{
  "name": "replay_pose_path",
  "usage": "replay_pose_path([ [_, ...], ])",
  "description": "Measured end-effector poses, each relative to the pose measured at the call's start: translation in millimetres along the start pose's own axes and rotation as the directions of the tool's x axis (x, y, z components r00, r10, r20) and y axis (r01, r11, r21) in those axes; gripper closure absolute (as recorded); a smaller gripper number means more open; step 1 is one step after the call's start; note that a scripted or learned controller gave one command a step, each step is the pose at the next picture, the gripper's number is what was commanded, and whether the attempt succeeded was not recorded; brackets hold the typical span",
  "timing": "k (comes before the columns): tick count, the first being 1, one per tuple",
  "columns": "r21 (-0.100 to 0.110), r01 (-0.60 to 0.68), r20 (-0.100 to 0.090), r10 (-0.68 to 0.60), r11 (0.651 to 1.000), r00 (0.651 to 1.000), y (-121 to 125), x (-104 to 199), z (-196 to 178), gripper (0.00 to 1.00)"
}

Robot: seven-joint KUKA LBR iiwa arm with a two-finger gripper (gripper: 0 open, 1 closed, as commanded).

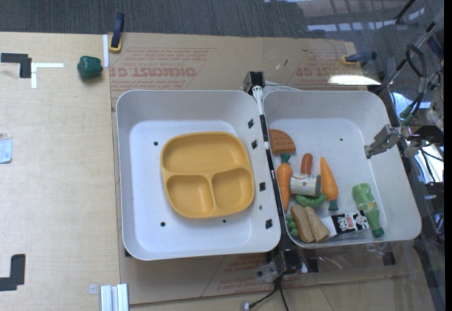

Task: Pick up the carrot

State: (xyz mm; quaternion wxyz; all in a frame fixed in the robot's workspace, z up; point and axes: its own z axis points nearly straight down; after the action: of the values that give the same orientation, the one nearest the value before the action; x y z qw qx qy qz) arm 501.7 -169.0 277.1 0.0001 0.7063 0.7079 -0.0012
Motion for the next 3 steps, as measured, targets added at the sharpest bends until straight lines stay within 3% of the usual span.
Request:
replay_pose_path([
  [1,0.000,0.100,-0.002,-0.100,0.995,0.995,-24,36,180,0.00],
  [2,0.001,-0.059,0.000,0.059,0.998,0.998,32,27,186,0.00],
  [3,0.002,-0.064,0.000,0.064,0.998,0.998,32,26,178,1.00],
])
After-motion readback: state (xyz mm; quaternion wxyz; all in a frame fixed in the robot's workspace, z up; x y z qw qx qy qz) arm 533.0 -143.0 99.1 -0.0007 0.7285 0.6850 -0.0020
